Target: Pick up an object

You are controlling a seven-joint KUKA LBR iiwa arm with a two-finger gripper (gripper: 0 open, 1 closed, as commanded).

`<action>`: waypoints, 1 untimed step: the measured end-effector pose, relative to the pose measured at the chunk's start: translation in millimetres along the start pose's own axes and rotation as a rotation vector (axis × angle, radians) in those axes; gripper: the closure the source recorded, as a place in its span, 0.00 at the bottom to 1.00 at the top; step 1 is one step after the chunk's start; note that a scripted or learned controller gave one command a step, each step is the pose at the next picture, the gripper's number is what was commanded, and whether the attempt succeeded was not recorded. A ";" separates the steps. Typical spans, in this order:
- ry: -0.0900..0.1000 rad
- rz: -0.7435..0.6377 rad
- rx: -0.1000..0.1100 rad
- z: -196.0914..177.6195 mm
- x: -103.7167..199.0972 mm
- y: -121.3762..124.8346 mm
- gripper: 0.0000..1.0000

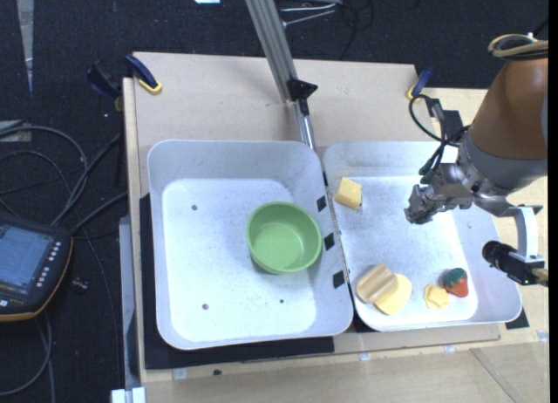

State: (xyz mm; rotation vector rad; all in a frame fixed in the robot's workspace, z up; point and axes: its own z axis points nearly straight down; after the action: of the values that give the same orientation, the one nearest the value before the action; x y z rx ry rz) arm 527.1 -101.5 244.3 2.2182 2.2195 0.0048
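The right bin (384,159) holds a yellow block (350,193) near its left wall. A pale yellow bread-like piece (384,288) lies near its front edge. A small yellow piece (436,297) and a red and green strawberry-like toy (455,282) sit at the front right. My gripper (418,209) hangs over the middle of the right bin, to the right of the yellow block and above the front pieces. Nothing shows between its dark tips.
A green bowl (283,237) stands in the left bin (200,305), close to the divider between the bins. A slanted metal pole (272,30) rises from behind the bins. Clamps sit at the bench's back corners. A tablet (26,270) lies left of the bench.
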 end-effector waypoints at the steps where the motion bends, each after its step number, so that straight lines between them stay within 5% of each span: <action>1: 0.002 -0.005 0.005 5.8 57.2 16.3 1.00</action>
State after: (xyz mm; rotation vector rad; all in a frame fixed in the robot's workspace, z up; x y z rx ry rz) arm 543.4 -44.3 238.6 2.2163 2.2280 0.0008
